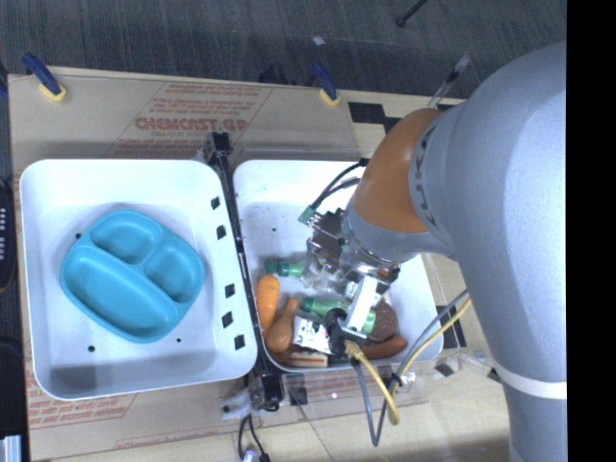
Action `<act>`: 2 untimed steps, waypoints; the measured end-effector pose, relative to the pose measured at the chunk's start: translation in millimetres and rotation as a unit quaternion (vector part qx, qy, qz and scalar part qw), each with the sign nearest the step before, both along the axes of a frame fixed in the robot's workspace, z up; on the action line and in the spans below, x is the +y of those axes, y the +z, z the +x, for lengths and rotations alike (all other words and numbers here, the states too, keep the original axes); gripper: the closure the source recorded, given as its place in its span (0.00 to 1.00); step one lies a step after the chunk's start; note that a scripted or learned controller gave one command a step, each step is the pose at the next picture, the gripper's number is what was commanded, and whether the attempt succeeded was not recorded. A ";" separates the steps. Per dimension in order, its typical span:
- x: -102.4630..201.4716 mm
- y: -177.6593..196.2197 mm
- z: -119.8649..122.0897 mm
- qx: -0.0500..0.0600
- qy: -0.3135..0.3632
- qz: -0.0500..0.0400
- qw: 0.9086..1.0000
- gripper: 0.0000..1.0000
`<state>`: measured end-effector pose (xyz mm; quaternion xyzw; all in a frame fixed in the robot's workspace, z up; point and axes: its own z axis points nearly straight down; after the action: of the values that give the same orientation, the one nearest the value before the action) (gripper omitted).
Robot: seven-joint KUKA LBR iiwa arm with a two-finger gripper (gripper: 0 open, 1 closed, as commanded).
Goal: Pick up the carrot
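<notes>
The smooth orange tapered carrot point(268, 299) lies lengthwise near the left wall of the right shallow white plastic bin point(279, 186), just beside a brownish bread-like piece point(283, 329), and looks like a light, stiff, rather slick plastic toy, best pinched across its thicker middle where the sides run nearly parallel. The grey metal two-finger gripper point(327, 301) hangs low over the clutter right of the carrot; whether it is spread or closed cannot be told, while the glossy blue three-compartment plate point(132, 273) sits in the left white bin point(58, 191)
</notes>
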<state>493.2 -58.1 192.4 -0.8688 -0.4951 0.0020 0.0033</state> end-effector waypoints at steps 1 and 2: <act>-0.5 -1.1 -0.7 0.001 0.000 0.000 1.000 0.00; 9.1 -1.5 10.2 0.000 -0.013 -0.001 1.000 0.00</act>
<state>503.3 -49.0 190.8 -0.8751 -0.4839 0.0029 0.0025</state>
